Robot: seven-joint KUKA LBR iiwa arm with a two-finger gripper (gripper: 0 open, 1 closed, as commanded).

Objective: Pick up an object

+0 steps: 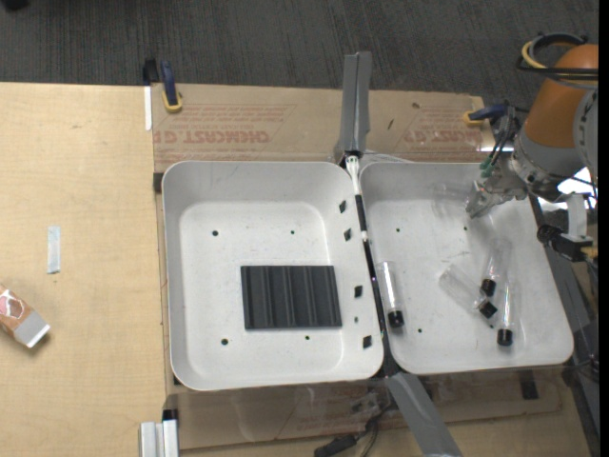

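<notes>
Bench (76, 179) of pale wood carries two white bins side by side. Nearest, in the right bin (419, 346), lie clear tubes with black caps: one (390, 298) along the left wall, others (495, 303) toward the right. A dark ribbed block (290, 296) lies flat in the left bin (190, 255). Farther back, the tool (485, 193) hangs over the right bin's far right part, well apart from the tubes; whether it is apart or together cannot be told. Cardboard (228, 127) lies behind the bins.

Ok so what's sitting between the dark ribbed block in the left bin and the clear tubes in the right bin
In the camera view, between the ribbed block and the clear tubes stand the bins' adjoining walls, with another black-capped tube alongside.
</notes>
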